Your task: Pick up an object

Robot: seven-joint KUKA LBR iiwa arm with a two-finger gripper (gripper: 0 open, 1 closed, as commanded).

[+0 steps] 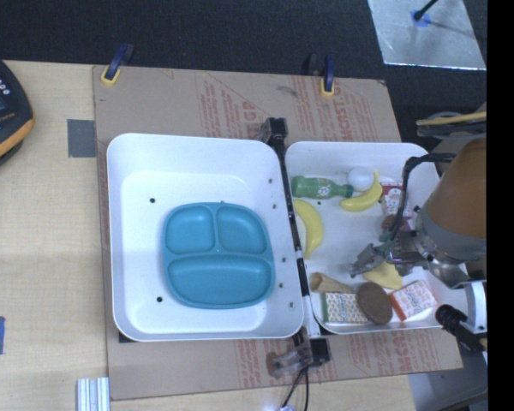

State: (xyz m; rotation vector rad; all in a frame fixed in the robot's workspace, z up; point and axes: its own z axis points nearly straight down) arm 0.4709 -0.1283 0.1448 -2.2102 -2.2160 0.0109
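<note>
The right bin point(360, 151) holds several objects: a green bottle point(321, 187), a white ball point(360, 176), a small yellow banana point(366, 198), a larger banana point(310, 225), a brown oval piece point(373, 303), a green-and-white box point(340, 307) and a red-and-white packet point(414, 298). My gripper point(370, 260) hangs low over the bin's right half, just above a yellow piece point(384, 276). Nothing visibly rides in it. The arm's orange band point(463, 197) covers the bin's right rim.
The left bin point(137, 169) carries a blue divided plate point(218, 253). A black divider with clamps point(277, 131) runs between the bins. An orange-and-black handset point(0, 110) lies at the far left of the bench. Blue-and-yellow clamps point(326, 74) pin the cardboard's back edge.
</note>
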